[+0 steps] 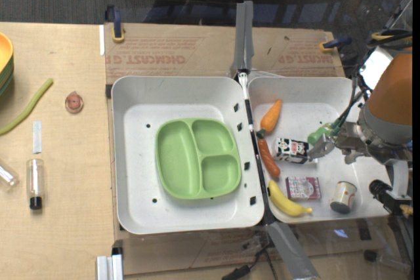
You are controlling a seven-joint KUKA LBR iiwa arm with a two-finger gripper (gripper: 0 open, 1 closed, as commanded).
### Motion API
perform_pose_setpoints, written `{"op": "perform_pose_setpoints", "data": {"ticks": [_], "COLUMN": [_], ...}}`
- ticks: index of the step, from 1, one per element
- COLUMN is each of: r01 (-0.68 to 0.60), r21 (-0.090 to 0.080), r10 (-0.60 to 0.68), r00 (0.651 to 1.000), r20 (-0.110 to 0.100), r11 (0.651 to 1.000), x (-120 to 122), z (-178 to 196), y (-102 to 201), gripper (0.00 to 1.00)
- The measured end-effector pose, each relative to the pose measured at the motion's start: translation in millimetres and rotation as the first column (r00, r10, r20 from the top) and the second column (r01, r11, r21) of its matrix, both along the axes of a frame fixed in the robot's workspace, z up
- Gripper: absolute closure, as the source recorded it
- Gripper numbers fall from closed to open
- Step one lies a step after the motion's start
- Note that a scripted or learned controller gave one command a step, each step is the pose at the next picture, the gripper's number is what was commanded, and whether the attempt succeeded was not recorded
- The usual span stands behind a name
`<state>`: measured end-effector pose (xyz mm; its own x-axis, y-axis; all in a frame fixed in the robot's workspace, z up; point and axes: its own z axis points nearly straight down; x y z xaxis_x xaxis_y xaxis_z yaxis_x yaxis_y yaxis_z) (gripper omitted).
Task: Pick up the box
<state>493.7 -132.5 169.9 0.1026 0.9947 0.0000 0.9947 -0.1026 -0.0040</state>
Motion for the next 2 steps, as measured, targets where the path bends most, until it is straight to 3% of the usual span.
{"op": "perform_pose_setpoints", "data": {"ticks": [1, 2], "r01": [-0.092, -0.446], "r21": [0.000, 0.002], "r10": [0.092, 0.446], "r00": [0.996, 0.895], "r20": [0.001, 0.002], "r11": [0.996, 0.895], "x": [11, -17], "z": [-79, -79], "y": [40, 28], "gripper": [0.00, 0.00]}}
